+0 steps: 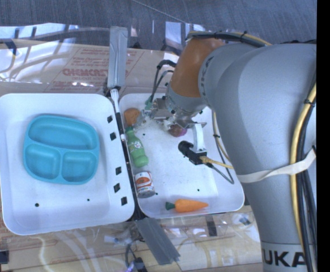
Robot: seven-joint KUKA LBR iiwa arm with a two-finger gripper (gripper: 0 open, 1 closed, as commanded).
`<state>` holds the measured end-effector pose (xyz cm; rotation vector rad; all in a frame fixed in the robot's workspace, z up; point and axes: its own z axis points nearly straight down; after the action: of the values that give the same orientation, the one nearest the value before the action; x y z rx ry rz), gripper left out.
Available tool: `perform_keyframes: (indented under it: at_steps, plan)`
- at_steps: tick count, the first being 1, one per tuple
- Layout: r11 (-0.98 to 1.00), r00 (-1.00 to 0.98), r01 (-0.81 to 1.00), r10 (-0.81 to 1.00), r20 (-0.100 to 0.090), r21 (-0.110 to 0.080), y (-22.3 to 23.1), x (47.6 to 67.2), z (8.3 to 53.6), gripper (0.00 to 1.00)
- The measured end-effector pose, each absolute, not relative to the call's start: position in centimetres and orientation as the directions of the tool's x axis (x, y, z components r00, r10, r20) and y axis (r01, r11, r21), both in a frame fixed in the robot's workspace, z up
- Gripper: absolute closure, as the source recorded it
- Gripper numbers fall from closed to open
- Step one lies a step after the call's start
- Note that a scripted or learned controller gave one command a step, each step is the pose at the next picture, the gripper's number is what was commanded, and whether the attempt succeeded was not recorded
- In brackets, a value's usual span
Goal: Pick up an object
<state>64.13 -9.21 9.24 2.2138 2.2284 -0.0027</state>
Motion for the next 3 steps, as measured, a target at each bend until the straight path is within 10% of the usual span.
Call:
perform_keyframes:
  at_steps: [1,2,3]
  plan:
    - [0.003,-0.003,1.0,1.0,-0.001,-0.004,-15.2,51.7,9.2,0.0]
    - [0.012,-0.012,1.0,1.0,0.0,0.0,-9.5,60.5,9.3,0.0]
    - [0.006,-0.006,1.0,1.0,0.001,-0.005,-10.1,47.5,9.1,0.0]
